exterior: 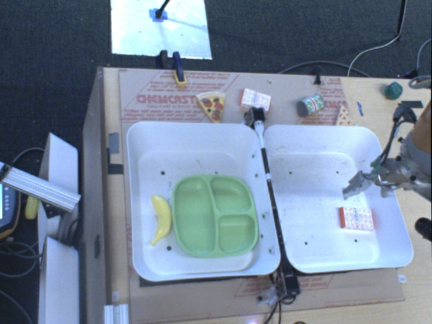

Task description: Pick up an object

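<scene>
Showing two white bins side by side on the surface (pixel 108 201), with the arm at the right.

Left bin (pixel 142 181): a banana (pixel 160 219) lies just beside a green divided plate (pixel 214 215). Behind the bins, left to right: a pizza-slice toy (pixel 212 104), a small box (pixel 255 99), a can (pixel 311 104). Right bin (pixel 317 181): a small patterned box (pixel 356 218) lies near the right wall, with the gripper (pixel 358 184) above and near it; whether its fingers are spread or pressed together cannot be told.

Two shallow white plastic bins (pixel 145 181) (pixel 317 147) in the frame's middle. One yellow banana (pixel 160 219), one green divided plate (pixel 214 215), two small red-and-white boxes (pixel 356 218) (pixel 255 99), two toy pizza slices (pixel 212 104) (pixel 343 115), one small can (pixel 311 104).
</scene>
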Motion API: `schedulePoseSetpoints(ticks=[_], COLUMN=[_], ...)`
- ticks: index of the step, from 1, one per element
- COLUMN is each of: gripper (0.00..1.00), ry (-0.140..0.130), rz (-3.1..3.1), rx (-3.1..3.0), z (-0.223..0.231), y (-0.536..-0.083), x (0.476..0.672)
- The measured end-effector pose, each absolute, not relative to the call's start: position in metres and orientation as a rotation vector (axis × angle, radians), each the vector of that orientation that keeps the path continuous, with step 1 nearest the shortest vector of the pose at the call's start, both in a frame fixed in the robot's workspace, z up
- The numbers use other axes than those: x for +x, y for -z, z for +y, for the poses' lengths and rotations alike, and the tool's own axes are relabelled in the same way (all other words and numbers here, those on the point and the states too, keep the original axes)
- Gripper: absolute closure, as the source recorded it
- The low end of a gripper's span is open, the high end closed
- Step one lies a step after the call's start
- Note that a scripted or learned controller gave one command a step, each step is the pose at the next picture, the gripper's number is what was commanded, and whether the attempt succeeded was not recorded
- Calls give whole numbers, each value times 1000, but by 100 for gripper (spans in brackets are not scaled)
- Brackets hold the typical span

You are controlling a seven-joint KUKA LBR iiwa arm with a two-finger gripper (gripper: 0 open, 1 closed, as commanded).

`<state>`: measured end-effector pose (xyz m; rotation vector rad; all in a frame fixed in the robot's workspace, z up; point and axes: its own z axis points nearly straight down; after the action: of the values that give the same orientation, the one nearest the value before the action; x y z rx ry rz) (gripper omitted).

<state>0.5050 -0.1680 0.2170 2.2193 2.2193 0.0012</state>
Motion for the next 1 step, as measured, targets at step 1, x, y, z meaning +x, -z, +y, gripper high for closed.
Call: schedulePoseSetpoints(ticks=[1], gripper=[0], ry=[1], rz=[2223], rx=[2221], z=[-206], y=[-126], x=[522])
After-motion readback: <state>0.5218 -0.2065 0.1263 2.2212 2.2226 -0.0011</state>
